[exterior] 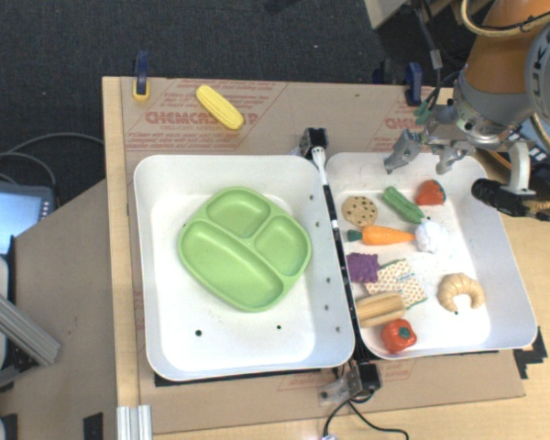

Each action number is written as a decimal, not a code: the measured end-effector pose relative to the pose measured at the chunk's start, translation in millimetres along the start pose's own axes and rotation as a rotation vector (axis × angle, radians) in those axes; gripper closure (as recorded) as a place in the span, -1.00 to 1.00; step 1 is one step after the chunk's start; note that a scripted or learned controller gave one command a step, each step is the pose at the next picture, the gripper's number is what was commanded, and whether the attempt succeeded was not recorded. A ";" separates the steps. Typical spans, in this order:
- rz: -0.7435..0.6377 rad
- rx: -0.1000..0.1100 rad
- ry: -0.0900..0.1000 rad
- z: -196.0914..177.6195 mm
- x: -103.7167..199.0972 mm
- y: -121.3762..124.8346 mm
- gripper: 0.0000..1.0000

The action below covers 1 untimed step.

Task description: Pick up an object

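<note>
the right bin (509, 273) held the likely candidates, a crowd of small toy foods. nearest the gripper (425, 157) lay a green pickle (402, 203) on a slant, and just beside it a red strawberry (430, 192) by the bin's far wall. below them sat a cookie (358, 211), a carrot (386, 236) lying crosswise, a purple piece (362, 267), a croissant (461, 291) and a red tomato (399, 335) near the front edge.

we judged all of these to be light, hollow plastic or rubber: stiff enough not to crush, but smooth and apt to slip or roll under a pinch. the pickle looked the best bet, long and narrow, to be taken across its short width at the middle. the strawberry was rounder and sat close to the wall, which we thought would crowd one finger.

the fingers (399, 157) stood open, moderately wide, splayed apart and pointing down over the far edge of the right bin. nothing lay between them and we saw them touching nothing; they hung above and a little behind the pickle and strawberry.

the left bin (156, 273) carried a green divided plate (245, 247), and a yellow corn cob (219, 106) lay on the bench (119, 154) outside both bins.
</note>
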<state>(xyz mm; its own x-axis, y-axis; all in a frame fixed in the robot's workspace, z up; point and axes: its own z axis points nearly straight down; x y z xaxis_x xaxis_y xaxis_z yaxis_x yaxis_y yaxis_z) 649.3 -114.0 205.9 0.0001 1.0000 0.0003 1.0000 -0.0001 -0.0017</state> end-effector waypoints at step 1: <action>0.002 0.010 0.001 125.8 -28.1 11.0 -1.00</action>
<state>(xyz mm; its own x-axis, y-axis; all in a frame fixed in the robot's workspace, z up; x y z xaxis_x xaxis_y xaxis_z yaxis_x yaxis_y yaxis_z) 660.0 -142.1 80.1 0.0025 1.0000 0.0015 0.9999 -0.0025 -0.0122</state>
